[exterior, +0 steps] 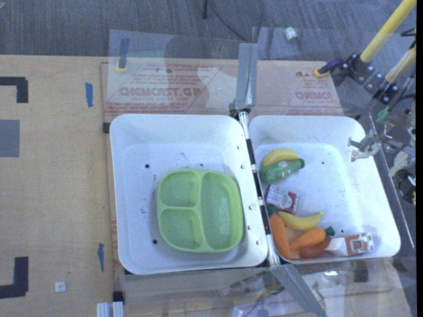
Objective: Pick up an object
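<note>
White carton [357, 244] with an orange mark lies nearest, at the front right corner of the right bin [344, 152]; just left of it are two carrots [301, 238] and something red [314, 251], crowded together against the front wall. Behind them a banana [302, 220] lies flat, then a small red-and-white packet [282, 197], a green bottle [280, 170] on its side, and a second yellow piece [279, 155] touching the bottle's far edge. All candidates for the pick sit in the left half of this bin, hard against the divider (probably dropped there, which leaves little room on that side for a finger). The left bin [132, 137] holds a green three-compartment tray [199, 210], compartments bare, set toward the front right. The gripper [365, 145] hangs at the right bin's far right rim, well apart from every object; whether its fingers are open or shut I cannot tell. Judgement: approach not yet begun; nothing held. Beyond the bins, a cardboard sheet [165, 91] and grey floor [99, 12].
</note>
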Robot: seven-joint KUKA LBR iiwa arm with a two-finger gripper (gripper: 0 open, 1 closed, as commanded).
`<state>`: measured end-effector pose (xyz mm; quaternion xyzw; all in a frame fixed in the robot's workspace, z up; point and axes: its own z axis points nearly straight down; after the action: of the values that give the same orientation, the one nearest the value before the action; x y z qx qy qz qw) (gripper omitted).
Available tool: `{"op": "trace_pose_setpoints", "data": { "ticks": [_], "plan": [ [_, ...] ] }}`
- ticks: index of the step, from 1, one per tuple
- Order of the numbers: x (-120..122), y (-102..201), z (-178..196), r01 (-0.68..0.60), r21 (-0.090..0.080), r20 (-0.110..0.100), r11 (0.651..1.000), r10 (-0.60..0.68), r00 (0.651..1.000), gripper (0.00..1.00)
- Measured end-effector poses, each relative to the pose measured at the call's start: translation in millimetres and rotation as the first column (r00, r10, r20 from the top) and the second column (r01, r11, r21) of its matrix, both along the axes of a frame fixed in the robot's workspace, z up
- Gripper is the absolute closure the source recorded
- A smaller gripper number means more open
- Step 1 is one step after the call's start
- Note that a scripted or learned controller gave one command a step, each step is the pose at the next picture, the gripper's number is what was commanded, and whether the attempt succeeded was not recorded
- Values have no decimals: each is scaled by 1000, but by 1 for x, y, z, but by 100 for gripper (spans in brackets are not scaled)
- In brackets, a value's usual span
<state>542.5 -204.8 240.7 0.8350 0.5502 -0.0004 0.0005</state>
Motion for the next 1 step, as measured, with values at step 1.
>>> {"op": "trace_pose_setpoints", "data": {
  "ticks": [1],
  "plan": [
    [-42, 58, -152, -246, -1, 8, 969, 246, 969, 0]
  ]
}}
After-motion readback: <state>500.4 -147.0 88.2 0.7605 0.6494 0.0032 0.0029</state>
